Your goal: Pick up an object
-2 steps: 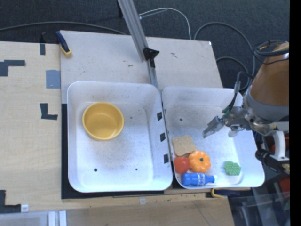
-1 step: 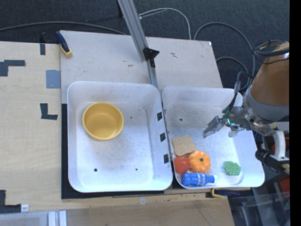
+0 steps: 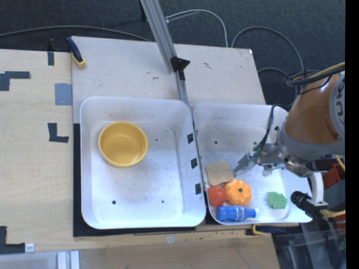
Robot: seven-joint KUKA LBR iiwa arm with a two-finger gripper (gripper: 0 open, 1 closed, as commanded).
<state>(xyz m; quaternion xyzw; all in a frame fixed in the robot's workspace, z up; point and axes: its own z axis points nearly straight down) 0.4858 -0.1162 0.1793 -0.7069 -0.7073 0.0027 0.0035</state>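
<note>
The bench [image 3: 157,72] carries two shallow white bins side by side, their inner walls touching along the middle so that anything moved from one to the other needs only a short carry. The left bin [image 3: 90,150] holds just a yellow bowl [image 3: 123,144], upright near its far left corner and well apart from everything else. The right bin [image 3: 224,119] holds the smaller things, all crowded into its near half against the near edge of the bench, which leaves its far half bare as room for the arm [image 3: 314,122] to come down from the right. The arm leans in over the right wall of that bin, and its gripper [image 3: 251,161] hangs low just beyond the cluster, the fingers standing slightly apart with nothing between them, so I judge it is lining up for a pick and has not yet closed. Nearest to it lies a tan sponge-like block [image 3: 219,173], just beside the gripper and the likeliest thing to be taken. Touching the block's near side sit an orange pumpkin [image 3: 238,192] and a red tomato-like piece [image 3: 216,195], packed tightly enough that a grasp could nudge them. A blue bottle [image 3: 235,213] lies on its side against the near wall, and a small green knobbly piece [image 3: 276,200] rests apart toward the near right corner.
</note>
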